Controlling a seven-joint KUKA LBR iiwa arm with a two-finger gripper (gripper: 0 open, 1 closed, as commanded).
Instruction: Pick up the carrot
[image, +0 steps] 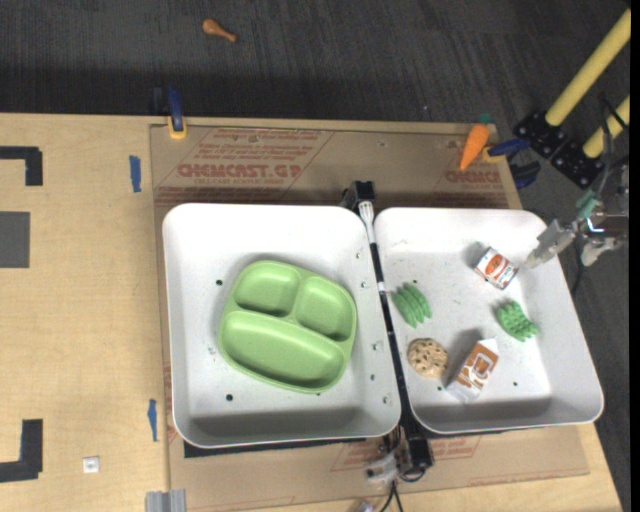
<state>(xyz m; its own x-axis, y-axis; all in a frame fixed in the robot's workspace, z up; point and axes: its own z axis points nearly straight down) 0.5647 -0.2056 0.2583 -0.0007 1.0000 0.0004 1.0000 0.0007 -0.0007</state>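
carrot (474, 146) lying outside the bins on the cardboard above the right bin (575, 395), near a blue clamp, gripper (556, 243) at the right bin's upper right edge, fingers' spread not discernible, nothing seen in its grasp, green divided plate (288, 322) in the left bin (190, 320)

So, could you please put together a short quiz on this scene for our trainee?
1. True or false: the carrot lies inside the right bin.
2. Which bin holds the green plate? A) left B) right
3. What round snack lies near the divider in the right bin?
Key: 1 false, the carrot lies on the cardboard beyond that bin; 2 A; 3 the cookie.
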